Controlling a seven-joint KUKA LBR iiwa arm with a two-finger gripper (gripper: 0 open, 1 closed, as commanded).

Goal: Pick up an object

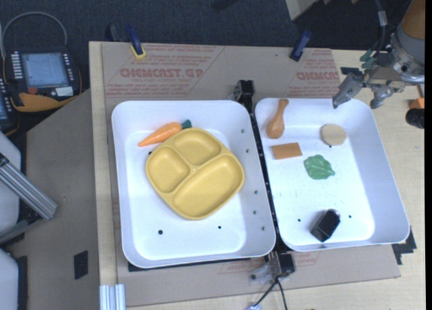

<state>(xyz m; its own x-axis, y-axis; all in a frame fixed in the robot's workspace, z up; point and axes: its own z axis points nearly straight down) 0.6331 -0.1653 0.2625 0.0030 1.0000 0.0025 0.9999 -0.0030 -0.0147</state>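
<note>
Here the two-finger gripper (pixel 361 94) hangs spread and holding nothing above the right white bin's (pixel 388 173) far rim, nearest the round beige biscuit-like disc (pixel 333 134) lying flat in that bin's far right part. The disc looks light, stiff and probably smooth, so across its edges seems the best hold. The small black block (pixel 326 225) at the near side is too dark to identify, and the arm is cut off at the frame's edge.

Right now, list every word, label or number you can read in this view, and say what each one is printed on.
"CHEMCAST GP": red print on the brown protective sheet covering the bench, above the left bin.
A second red print of the same kind above the right bin, partly readable, likely the same words.
Handheld control pad screen at far left: too small and blurred to read.
</note>
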